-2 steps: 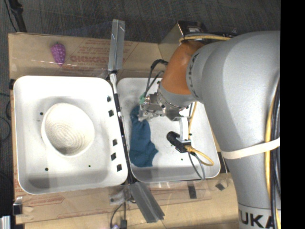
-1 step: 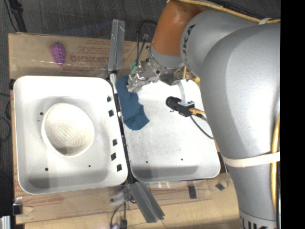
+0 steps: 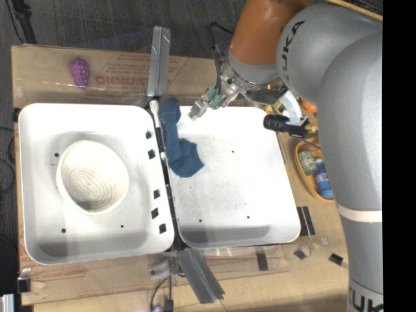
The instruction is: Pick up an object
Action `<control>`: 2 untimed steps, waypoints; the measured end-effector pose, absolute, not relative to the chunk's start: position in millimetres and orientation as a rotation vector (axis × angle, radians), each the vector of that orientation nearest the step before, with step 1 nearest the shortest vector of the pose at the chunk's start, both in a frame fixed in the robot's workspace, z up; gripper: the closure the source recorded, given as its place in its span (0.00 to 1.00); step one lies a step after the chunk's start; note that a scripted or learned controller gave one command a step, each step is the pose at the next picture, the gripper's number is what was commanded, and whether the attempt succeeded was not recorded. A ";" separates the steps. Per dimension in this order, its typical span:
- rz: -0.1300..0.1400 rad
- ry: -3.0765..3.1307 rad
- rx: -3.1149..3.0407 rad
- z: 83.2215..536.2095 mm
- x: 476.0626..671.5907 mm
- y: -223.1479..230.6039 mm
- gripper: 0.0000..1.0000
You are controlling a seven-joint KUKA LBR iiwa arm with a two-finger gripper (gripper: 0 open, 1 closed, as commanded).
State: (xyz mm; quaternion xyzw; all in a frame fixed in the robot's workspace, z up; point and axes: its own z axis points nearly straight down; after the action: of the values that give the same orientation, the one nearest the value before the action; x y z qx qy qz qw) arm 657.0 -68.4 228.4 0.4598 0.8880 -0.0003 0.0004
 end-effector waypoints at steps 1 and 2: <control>-0.001 2.789 1.444 228.4 657.1 -68.2 0.00; 0.000 2.818 1.391 91.2 649.1 -136.0 0.00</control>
State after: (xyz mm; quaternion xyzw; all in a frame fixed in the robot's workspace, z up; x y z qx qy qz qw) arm 649.1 -136.0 91.2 0.4427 0.8967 -0.0001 -0.0006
